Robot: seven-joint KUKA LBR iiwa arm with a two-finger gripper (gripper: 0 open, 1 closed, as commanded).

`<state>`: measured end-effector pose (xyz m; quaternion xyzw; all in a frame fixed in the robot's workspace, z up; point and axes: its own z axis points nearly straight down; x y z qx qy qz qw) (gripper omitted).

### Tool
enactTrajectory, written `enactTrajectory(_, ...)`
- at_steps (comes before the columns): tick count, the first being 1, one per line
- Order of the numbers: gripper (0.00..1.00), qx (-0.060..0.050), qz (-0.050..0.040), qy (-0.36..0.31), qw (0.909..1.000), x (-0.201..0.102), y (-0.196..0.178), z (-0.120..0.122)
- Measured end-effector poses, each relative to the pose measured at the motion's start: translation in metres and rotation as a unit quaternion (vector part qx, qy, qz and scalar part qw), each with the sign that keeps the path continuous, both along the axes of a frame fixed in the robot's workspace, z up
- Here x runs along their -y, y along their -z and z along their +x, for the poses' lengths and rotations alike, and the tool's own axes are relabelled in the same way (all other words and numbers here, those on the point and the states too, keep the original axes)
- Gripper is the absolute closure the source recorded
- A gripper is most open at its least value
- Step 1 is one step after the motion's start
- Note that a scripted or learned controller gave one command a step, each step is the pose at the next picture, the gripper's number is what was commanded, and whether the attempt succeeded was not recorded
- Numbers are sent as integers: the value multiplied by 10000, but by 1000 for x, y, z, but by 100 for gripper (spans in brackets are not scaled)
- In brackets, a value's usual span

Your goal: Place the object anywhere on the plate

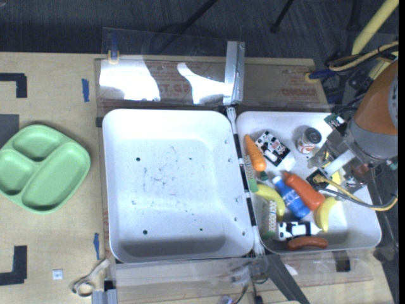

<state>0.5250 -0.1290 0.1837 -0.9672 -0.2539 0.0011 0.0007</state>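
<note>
On the far left of the tabletop [57, 246] lies a green plate [42, 168] with three compartments, well apart from the bins and with nothing resting on it. Next to the right comes the left bin [171, 182], a shallow white tray whose floor shows only faint scuffs and a few dark dots; behind it stands a clear plastic panel [164, 75] catching bright reflections. A narrow seam divides this tray from the right bin [367, 233], where all the loose items are gathered. Against its left wall lies an orange carrot [255, 154], with a black-and-white patterned piece [273, 146] just beside it and a small round can [308, 139] farther back. Below these sit a yellow banana [269, 194], a blue bottle [291, 198], an orange-red piece [304, 190] touching the bottle, a second yellow piece [323, 213], and at the front a black-and-white toy [293, 230] next to a red sausage [307, 242]. The grey arm with its orange band [380, 106] reaches in from the right, and its tool [329, 173] hangs low over the right side of this bin, near the orange-red piece; whether the tool is wide or narrow cannot be told.
</note>
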Motion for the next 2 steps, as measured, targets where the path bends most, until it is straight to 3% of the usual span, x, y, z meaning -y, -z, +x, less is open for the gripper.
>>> enactTrajectory(1,0,-13,10,273,9996,-33,39,3)
enactTrajectory(2,0,0,-1,317,9995,-41,-39,34)
